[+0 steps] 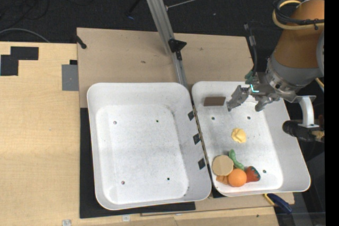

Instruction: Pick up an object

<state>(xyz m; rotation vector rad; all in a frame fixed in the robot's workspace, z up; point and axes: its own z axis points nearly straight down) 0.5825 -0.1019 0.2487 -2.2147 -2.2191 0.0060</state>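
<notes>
Right bin (288,166): gripper (249,99) over far edge, fingers spread apart, nothing between them. Brown block (214,101) at far-left corner. Yellow piece (239,135) mid-bin. Near edge, clustered: tan round (222,165), orange ball (237,178), red piece (252,174).

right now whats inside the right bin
In the right bin: a brown block, a yellow piece, and a corner cluster: tan disc, orange ball, red piece. Anything beneath the cluster is hidden.
</notes>
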